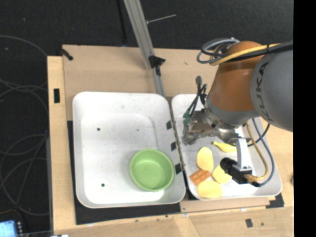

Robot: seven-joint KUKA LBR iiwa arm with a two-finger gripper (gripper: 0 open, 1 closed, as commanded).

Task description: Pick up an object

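A green bowl [151, 169] sits in the left bin [98, 112], near its front right corner. In the right bin [269, 190] lie several yellow pieces: one oval [205, 158], one at the front [210, 189], one beside it [219, 175] and a thin yellow piece [224, 146] farther back. An orange block [199, 176] lies among them. My gripper [190, 136] hangs over the right bin's left side, just behind the yellow oval, close to the wall between the bins. I see nothing held in it.
A slanted metal pole [143, 38] rises from behind the bins. The arm's orange wrist and grey body cover the back of the right bin. The bench edge runs along the front.
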